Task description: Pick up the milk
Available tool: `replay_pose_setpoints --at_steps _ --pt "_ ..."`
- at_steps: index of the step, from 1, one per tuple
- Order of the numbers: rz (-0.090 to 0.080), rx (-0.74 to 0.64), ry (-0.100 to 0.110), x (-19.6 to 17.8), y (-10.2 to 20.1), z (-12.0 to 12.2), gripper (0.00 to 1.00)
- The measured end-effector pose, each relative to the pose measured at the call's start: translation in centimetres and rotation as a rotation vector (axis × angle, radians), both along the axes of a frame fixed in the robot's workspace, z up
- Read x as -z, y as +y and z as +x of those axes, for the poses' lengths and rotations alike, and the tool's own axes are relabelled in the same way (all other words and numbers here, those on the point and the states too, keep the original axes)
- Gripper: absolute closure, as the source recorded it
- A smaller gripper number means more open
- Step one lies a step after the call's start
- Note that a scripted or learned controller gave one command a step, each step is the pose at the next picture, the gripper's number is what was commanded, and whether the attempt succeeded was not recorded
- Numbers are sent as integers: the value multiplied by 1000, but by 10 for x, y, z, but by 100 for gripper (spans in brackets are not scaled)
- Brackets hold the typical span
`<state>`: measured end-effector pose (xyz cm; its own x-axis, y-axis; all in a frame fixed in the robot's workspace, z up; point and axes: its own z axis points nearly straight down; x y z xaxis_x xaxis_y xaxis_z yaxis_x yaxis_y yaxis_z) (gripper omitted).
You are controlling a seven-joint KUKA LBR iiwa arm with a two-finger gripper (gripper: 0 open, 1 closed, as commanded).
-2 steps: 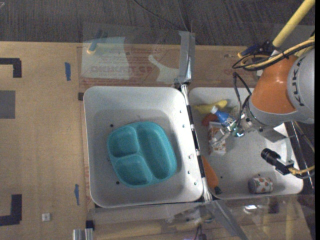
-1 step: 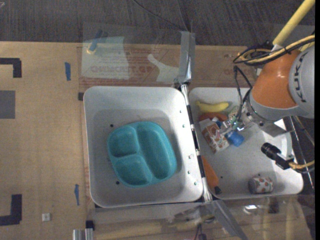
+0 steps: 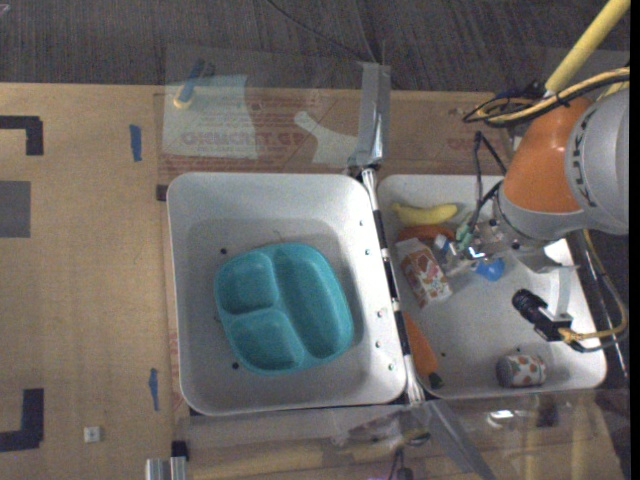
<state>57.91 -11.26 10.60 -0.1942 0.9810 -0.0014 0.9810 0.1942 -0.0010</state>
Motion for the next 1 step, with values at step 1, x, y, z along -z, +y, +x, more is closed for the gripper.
replay_pose_setpoints --at_steps 1 --pt "0 117 0 -92 -20 55 100"
